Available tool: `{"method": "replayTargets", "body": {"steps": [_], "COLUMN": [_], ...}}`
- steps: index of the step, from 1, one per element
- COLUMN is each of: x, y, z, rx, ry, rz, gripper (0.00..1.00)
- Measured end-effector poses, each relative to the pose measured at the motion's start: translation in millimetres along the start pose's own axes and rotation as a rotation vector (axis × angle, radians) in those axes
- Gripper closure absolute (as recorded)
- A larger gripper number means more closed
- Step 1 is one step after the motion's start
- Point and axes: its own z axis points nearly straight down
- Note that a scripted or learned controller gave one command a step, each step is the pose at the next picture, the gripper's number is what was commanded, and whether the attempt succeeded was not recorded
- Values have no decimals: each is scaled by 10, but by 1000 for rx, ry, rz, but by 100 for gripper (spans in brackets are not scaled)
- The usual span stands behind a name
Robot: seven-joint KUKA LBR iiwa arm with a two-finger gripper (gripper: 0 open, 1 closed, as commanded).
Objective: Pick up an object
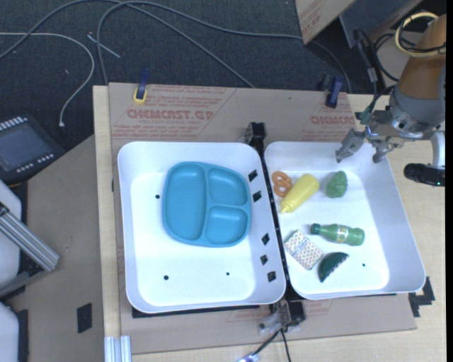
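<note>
Right bin (396, 233), near edge: dark green wedge (331, 265), identity unclear, beside patterned packet (305, 250). Further in: green bottle (339, 234) lying flat, yellow bottle (299, 193) tilted, touching orange pretzel-like ring (282, 182), green lump (337, 184), indistinct. Left bin (141, 212): blue divided tray (207, 204). Far right: jaws (364, 150) spread wide above bin's far rim, holding nothing; arm cut off by frame edge.

floor (212, 35): dark carpet, thin pale cables (78, 42) looped over it
desk (78, 233): pale wood, brown board (212, 113) with red print on top
clamps (142, 85): blue, at the board's far edge
box (318, 18): cardboard, far side
light: even, soft
</note>
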Motion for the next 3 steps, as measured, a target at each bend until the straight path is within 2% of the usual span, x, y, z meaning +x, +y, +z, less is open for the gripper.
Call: {"method": "replayTargets", "body": {"steps": [1,3], "x": [5,20], "y": [34,10], "z": [-97,1015], "rx": [-15,-10], "ry": [-3,-2], "rz": [-4,-4], "gripper": [0,0]}}
